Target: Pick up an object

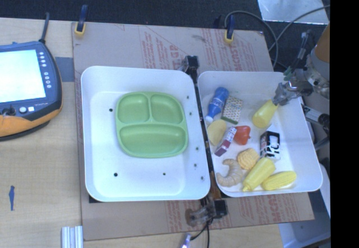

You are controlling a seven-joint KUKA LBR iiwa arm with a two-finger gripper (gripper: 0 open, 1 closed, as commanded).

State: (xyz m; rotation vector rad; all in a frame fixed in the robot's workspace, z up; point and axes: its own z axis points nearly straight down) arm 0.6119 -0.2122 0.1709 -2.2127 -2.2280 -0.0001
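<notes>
Jaws [282, 95] at the right bin's [311, 146] upper right meet the yellow bottle's [264, 114] tip; whether they grip it, I cannot tell; green plate [151, 124] in left bin [98, 174].

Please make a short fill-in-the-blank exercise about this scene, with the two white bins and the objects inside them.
1. The green divided plate lies in the ____ bin.
2. The plate has ____ compartments.
3. The gripper is above the right bin, next to a ____ bottle.
4. The blue bottle lies close to that bin's ____ wall.

Missing words: left; three; yellow; left
</notes>
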